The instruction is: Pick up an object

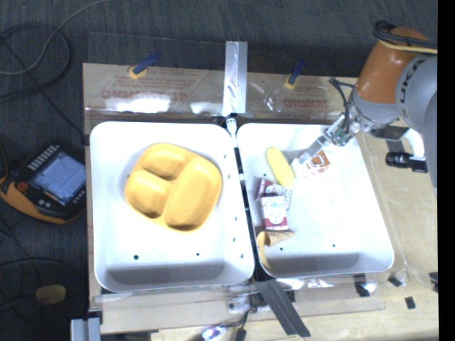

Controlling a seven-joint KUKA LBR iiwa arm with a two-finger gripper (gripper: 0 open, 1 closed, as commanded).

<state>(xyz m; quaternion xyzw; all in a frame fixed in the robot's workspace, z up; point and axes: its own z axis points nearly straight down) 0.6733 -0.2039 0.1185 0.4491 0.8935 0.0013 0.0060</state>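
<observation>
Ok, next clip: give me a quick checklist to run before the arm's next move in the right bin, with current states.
1. Pincer over the right white bin: ok.
2. Item between its fingers: cannot tell; a small white and orange packet sits right at the tip.
3. Yellow oblong object apart from the pincer: ok, close beside it.
4. Red and white pouches lying along the bin's left wall: ok.
5. Large yellow moulded tray in the left white bin, out of the way: ok.

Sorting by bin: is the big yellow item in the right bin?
No, the big yellow item lies in the left bin.
</observation>
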